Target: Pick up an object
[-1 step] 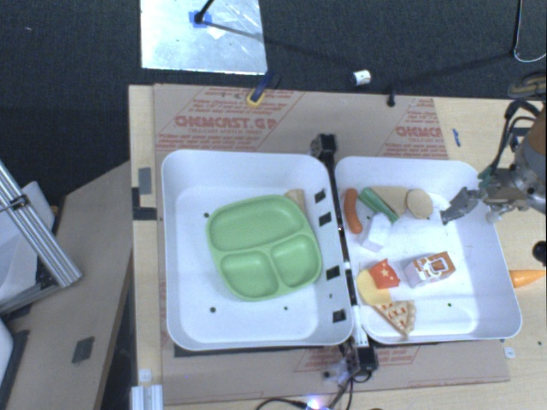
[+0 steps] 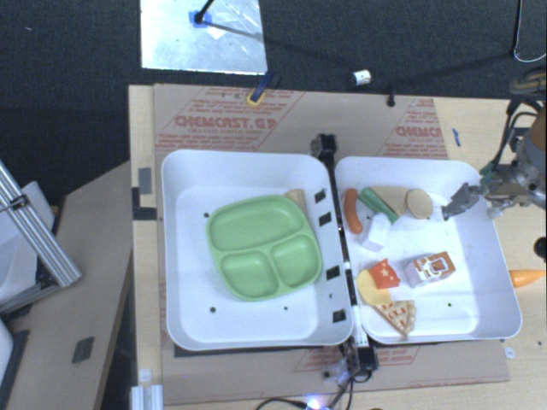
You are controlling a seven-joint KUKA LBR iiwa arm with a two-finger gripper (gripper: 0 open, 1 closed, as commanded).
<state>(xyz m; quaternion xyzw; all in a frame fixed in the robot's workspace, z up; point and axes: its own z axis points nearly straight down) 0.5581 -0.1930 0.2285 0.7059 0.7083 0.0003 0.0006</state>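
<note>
A green three-compartment plastic tray (image 2: 261, 248) lies in my left white bin (image 2: 184, 229). The right white bin (image 2: 479, 306) holds an orange sausage (image 2: 351, 210) and small carton (image 2: 429, 268). My gripper (image 2: 455, 203) hovers at its right rim, fingers spread, holding nothing.

Arm (image 2: 528, 156) cut off at right edge

Toy foods (image 2: 389, 273) in right bin (image 2: 491, 314)

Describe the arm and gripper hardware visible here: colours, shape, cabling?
At the frame's right edge: a grey metallic gripper with dark, slim fingers tapering to a point, on a blocky grey wrist body. A teal patch marks the wrist. Above it, grey tubular parts and an orange-brown section. Any cabling is too small to tell.
</note>
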